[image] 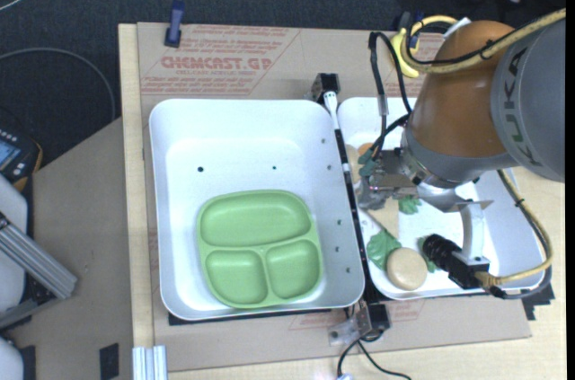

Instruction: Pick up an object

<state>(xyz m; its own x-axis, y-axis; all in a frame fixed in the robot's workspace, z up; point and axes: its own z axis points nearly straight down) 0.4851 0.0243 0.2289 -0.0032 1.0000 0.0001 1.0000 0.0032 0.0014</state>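
Hovering low in the right bin, the hand, grip unclear, nears a smooth round beige lump; a glossy green three-section tray lies left.

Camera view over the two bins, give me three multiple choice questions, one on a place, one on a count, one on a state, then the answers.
1. Where is the green divided tray?
A. left bin
B. right bin
C. on the floor

2. How many compartments has it?
A. two
B. three
C. five

3. How does it lie?
A. flat, open side up
B. flipped over
C. standing on its edge

Answers: 1 A, it rests in the left bin, towards the front. 2 B, one long section above two smaller ones. 3 A, its hollows face the camera.
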